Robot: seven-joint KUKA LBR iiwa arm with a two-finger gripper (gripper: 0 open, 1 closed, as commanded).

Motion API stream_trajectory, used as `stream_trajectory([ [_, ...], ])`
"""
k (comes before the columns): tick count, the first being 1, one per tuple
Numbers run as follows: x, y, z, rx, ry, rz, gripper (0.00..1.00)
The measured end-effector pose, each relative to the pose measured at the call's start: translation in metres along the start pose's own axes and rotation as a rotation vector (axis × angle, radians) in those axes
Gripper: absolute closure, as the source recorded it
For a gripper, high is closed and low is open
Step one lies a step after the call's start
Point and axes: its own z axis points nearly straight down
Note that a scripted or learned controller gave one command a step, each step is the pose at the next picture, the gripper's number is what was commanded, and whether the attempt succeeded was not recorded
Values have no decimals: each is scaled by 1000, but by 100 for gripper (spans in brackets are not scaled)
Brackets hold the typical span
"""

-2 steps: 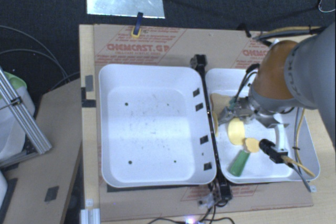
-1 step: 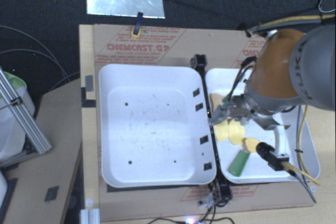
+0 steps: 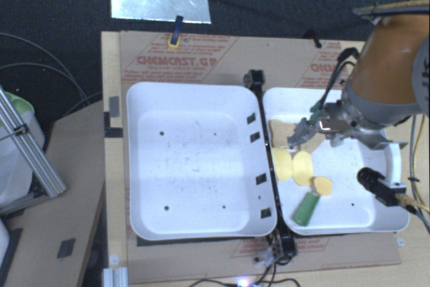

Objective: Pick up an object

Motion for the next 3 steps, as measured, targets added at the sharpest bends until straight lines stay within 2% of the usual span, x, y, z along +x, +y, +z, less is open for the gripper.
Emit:
stream_trajectory([
  [1,17,-17,94,19,1,3,0],
  [2,53,-18,-19,-2,3,-5,0],
  [3,50,-18,-24,5,1,-5,100],
])
